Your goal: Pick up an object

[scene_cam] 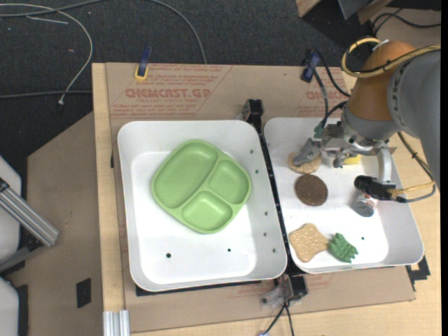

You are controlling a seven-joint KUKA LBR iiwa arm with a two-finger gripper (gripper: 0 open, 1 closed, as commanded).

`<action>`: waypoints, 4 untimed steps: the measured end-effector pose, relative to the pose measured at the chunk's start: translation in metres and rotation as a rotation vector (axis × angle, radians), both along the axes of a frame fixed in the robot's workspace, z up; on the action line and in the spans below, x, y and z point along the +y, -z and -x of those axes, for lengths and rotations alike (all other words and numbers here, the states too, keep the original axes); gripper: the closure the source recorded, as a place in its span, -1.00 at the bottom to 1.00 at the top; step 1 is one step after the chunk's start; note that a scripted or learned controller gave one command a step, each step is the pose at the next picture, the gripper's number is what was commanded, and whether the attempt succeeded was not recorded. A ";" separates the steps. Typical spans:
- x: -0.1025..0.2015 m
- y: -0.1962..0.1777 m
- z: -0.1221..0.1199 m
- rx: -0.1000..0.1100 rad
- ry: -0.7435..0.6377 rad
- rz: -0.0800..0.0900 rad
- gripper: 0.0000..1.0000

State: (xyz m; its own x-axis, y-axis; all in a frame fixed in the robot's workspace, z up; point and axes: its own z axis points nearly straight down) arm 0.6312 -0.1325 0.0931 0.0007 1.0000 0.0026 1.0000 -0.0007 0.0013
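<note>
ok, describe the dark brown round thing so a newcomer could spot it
Go to the right-hand white bin. Near its middle, just below the gripper, lies the brown disc. It is the one dark, plain round piece; the toast-like slice below it is pale and speckled.

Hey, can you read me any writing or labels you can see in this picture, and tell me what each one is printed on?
"CHEMCAST GP", red, faint, last letters unsure: on the brown board under the two bins, above the left bin.
More red print on the board, above the right bin: partly hidden and too blurred to read.
No readable text on the green plate, the food pieces or the claw.
</note>
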 end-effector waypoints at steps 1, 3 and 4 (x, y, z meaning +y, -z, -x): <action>0.000 -0.018 -0.005 -0.015 -0.002 0.002 1.00; -0.012 -0.133 -0.002 -0.005 0.000 0.004 1.00; -0.012 -0.144 -0.003 -0.003 -0.001 0.003 1.00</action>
State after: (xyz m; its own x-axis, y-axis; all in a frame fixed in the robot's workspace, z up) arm 0.6344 -0.1442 0.2368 -0.0003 1.0000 -0.0007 1.0000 0.0003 0.0039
